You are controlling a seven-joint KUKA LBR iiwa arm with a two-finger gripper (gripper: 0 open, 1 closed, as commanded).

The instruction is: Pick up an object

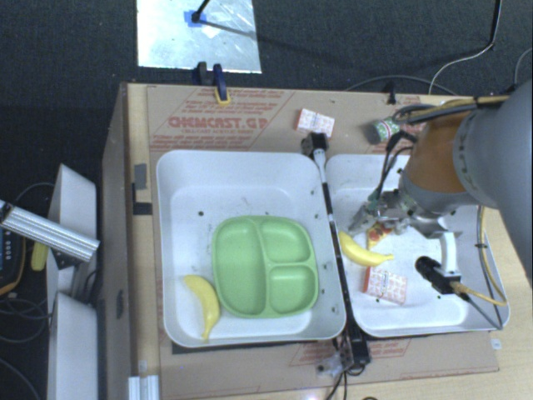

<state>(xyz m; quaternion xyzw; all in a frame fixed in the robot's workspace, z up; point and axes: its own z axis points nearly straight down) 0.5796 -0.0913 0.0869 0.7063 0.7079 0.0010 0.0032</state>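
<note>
Pincer [376, 221] low in the right bin [416, 322], over clutter.

Whether the pincer stood wide or narrow could not be told. A banana [363, 252] lay just below-left of it, a small red-and-white packet [385, 284] below it. Well to its left, the other bin [179, 182] held a green divided plate [265, 265] and a second banana [204, 303].
</note>
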